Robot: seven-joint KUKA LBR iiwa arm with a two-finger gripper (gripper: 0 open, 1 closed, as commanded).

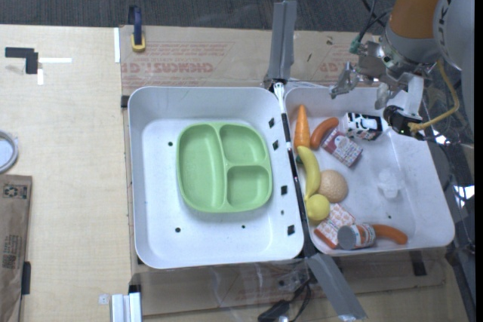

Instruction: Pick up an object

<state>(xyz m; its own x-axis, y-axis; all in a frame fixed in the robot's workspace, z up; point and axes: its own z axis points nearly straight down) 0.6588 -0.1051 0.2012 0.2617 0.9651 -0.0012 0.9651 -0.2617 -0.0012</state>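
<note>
Two white bins stood side by side on the surface in the camera view. Left bin: one green divided plate. Right bin: carrot, banana, lemon, round bun, red sausage, a small packet, a can, all lying loose. The gripper hung over the right bin's far edge, jaws apparently spread and holding nothing. Judged: nothing lifted yet; choice, descent and grasp all remained.
</note>
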